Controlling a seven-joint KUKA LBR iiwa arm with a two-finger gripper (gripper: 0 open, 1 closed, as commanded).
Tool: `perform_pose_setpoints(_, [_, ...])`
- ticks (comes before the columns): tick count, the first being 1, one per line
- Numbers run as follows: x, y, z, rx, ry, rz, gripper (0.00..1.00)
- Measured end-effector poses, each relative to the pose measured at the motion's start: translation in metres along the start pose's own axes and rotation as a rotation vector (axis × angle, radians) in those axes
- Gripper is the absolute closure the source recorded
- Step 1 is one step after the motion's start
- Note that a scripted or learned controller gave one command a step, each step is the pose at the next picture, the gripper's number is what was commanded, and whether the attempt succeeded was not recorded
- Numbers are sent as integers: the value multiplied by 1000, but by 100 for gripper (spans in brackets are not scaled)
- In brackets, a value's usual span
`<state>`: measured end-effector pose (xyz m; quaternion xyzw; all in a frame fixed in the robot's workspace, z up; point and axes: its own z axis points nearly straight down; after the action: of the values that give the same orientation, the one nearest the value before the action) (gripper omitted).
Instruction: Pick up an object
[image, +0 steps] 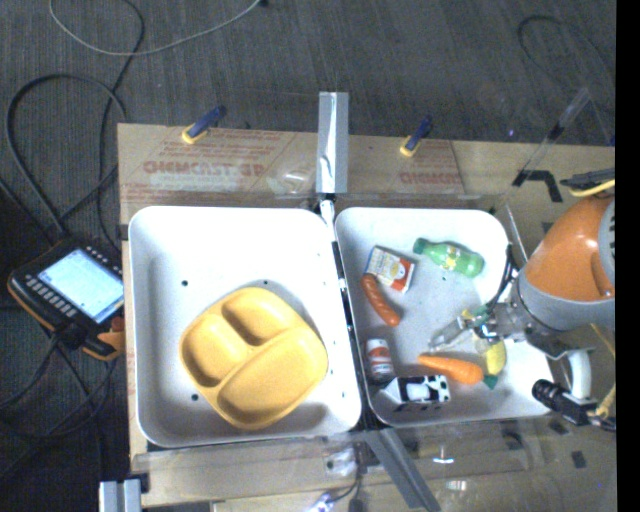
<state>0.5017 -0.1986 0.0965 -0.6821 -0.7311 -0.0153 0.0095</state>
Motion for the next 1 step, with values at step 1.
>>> perform_pose_setpoints(1, [30, 3, -44, 13, -31, -133, 0])
